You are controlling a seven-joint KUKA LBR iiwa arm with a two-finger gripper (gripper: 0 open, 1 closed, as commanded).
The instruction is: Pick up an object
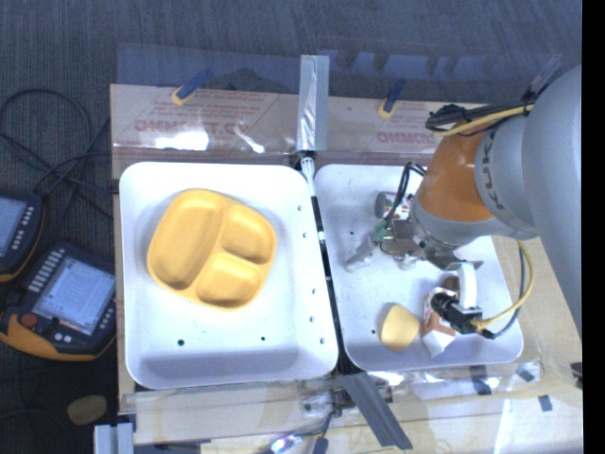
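Nearest you, in the near part of the right bin (pixel 357 303), lies the small yellow rounded object (pixel 400 326), resting on the bin floor close to the front wall; just beside it, toward the view's right, sits a small brown and white thing (pixel 437 335), too hidden for you to name. Both bins stand side by side on the bench (pixel 560 337), their inner rims touching.

A little further in, the tool (pixel 378 240) hangs low over the middle of the right bin, apart from the yellow object and on its far side; you cannot tell whether the tool is wide or narrow, and you see nothing held in it. The grey arm (pixel 534 159) reaches in from the view's right, its orange band (pixel 454 185) just above the tool.

In the left bin (pixel 189 350) you have 1 yellow divided plate (pixel 213 247) with 3 compartments, lying flat near the middle and well apart from the tool.

Beyond the bins, a brown board with red lettering (pixel 227 123) lies under a clear sheet; 1 blue clip (pixel 192 85) and 1 yellow clip (pixel 389 102) sit at its far edge.

Off the bench to the view's left, a black and orange handheld controller (pixel 61 299) rests on the grey carpet (pixel 284 12), with black cables (pixel 43 149) looping behind it.
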